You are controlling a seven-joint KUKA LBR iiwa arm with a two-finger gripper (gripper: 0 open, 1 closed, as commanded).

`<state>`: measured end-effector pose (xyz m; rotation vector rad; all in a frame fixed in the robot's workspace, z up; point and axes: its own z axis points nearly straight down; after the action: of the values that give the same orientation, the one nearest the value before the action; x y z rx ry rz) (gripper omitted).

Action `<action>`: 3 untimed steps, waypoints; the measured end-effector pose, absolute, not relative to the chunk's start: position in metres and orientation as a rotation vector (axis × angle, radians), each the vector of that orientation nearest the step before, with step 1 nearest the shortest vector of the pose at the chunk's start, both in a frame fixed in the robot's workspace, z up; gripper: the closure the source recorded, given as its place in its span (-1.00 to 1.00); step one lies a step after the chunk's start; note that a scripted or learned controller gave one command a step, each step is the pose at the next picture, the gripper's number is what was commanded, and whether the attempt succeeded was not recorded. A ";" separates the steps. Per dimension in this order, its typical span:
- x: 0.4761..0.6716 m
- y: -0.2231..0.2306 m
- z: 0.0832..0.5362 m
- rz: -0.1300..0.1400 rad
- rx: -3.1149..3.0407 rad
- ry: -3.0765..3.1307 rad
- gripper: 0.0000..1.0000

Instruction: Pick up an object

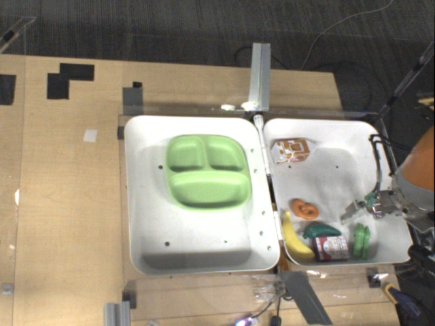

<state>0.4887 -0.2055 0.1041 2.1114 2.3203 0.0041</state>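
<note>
Hand (359,209) at right-bin (340,138) lower right, above small green plastic bottle (361,241); finger state can't tell.

The arm (418,175) shows a rounded orange band above a grey wrist section. A thin black cable (379,156) loops along its side, and the gripper (360,209) is a small metallic grey assembly with a speck of teal-green where it joins the wrist.
</note>
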 end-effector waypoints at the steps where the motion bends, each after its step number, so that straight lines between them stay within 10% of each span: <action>1: 0.488 -0.206 0.134 0.003 2.134 2.300 -1.00; 3: 0.488 -0.206 0.100 0.003 1.977 2.437 -1.00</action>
<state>0.4882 -0.2057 0.1000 1.9772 2.4368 0.0032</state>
